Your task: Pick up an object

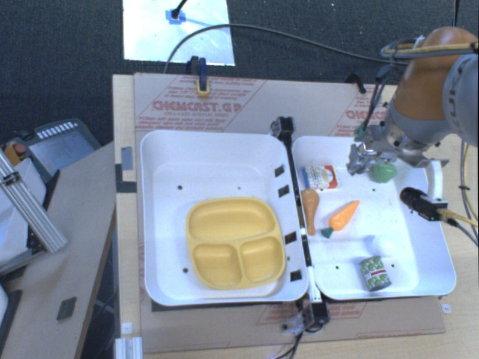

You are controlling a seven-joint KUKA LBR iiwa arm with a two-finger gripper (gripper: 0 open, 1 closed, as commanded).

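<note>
Pincer [361, 159] is hanging at the far end of the right bin [430, 275], low over its floor, and whether it is spread or pinched I cannot tell from this slant. Just beside it, on the right, a green round object [385, 172] is sitting partly tucked under the wrist, so that looks like the likeliest target; nothing is showing between the tips, so I am not calling a grab.

Other candidates are lying loose across the same bin: a small white packet [319, 176] just left of the tool, an orange carrot [343, 215] near the middle, a second carrot-like piece [310, 208] pressed along the left wall, and a green can [376, 273] toward the near end. They are scattered apart, probably so each can be taken singly.

Over in the left bin [161, 200] a yellow divided tray [236, 241] is resting flat, well away from the action.
</note>
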